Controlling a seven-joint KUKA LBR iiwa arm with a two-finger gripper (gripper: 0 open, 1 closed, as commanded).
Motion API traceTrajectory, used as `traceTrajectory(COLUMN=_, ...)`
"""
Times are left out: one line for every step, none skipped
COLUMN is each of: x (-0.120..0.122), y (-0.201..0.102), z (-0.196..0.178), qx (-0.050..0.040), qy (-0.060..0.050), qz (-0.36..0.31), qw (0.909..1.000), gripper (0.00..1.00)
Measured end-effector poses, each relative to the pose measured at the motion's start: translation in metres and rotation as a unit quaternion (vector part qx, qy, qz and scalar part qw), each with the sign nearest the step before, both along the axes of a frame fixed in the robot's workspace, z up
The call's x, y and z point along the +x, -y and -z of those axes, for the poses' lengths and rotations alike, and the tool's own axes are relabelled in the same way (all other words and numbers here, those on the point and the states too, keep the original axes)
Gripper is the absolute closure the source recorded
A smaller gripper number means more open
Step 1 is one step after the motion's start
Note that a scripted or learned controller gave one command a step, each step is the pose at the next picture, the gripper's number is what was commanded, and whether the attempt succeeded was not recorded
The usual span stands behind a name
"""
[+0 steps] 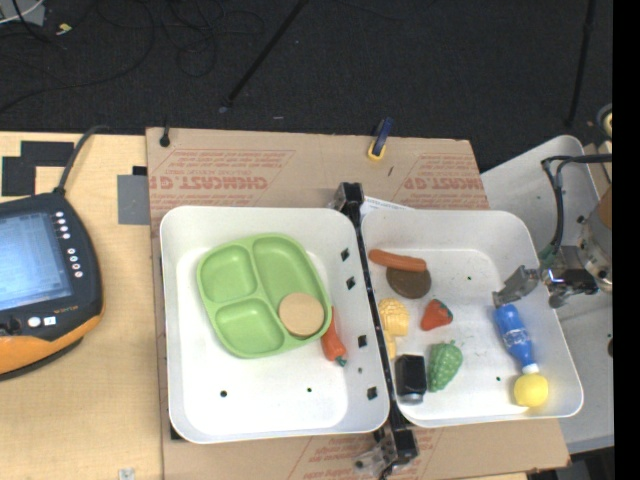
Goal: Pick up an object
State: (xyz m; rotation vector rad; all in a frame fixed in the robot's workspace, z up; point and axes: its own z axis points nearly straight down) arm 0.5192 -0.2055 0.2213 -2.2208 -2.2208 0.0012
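White bins hold toy food, ready to be picked.
The pincer (pixel 522 284) is seen at the right bin's (pixel 470 236) edge, just above the blue bottle (pixel 513 334); whether it is apart or together cannot be told. Nothing is held. Toys are kept loose so one can be grabbed.

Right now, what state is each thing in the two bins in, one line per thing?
Green divided plate: flat in left bin.
Tan disc: resting on the plate's corner.
Carrot: beside the plate.
Sausage: lying in right bin.
Brown round piece: touching the sausage.
Corn: by the divider.
Strawberry: loose.
Blue bottle: lying down.
Lemon: at the bottle's end.
Tool: above the bottle.
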Motion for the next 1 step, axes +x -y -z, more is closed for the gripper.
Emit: traceTrajectory(x=-0.0004, y=0.0013, z=-0.0098, qx=0.0004, qy=-0.001, qz=0.000, qw=1.0000, gripper=1.00)
